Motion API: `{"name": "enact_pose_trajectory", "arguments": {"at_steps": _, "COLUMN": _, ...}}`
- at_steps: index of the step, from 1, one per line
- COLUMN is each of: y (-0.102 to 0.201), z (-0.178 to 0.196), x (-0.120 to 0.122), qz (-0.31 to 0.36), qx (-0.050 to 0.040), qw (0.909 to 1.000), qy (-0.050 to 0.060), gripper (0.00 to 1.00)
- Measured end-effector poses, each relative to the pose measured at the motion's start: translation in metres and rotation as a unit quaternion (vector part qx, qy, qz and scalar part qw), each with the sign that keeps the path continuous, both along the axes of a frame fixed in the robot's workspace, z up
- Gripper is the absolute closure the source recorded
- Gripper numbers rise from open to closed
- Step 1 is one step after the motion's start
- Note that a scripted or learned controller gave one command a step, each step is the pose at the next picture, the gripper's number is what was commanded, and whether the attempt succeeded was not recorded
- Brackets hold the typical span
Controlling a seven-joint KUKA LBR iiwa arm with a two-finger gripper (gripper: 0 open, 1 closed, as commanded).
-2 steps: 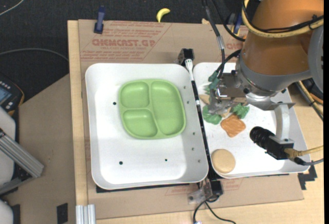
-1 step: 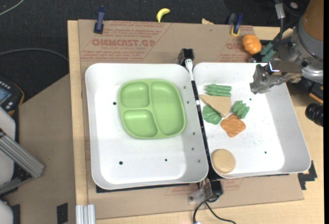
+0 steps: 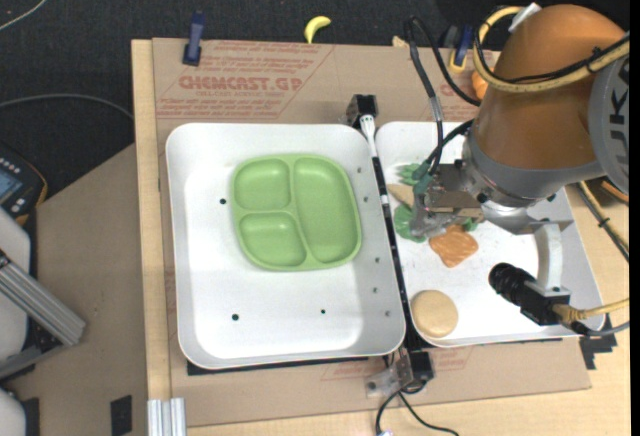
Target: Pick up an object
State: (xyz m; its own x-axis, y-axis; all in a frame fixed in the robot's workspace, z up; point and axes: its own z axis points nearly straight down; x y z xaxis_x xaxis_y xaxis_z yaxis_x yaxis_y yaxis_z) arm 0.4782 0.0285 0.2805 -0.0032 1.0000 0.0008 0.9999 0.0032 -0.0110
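My gripper is low in the right bin, over a cluster of small items near its left wall. An orange wedge-shaped piece lies just below the gripper. A green item sits at the gripper's left, with a beige piece and a leafy green bit above it. A round tan bun-like item rests apart from them at the bin's front left. The big orange-banded wrist hides much of the right bin's back and middle.
The left bin holds a light green divided plate near its centre. A black rail runs between the two bins. Both bins sit on a cardboard sheet, with a blue clamp and a yellow item at the back.
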Motion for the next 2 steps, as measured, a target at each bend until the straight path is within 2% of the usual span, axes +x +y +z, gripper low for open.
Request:
{"name": "enact_pose_trajectory", "arguments": {"at_steps": 1, "y": -0.038, "z": 0.088, "x": 0.002, "qz": -0.004, "qx": -0.0009, "qw": 0.9999, "qy": -0.011, "gripper": 1.00}}
{"name": "enact_pose_trajectory", "arguments": {"at_steps": 2, "y": 0.042, "z": 0.129, "x": 0.001, "qz": 0.003, "qx": 0.0011, "qw": 1.0000, "qy": -0.009, "gripper": 1.00}}
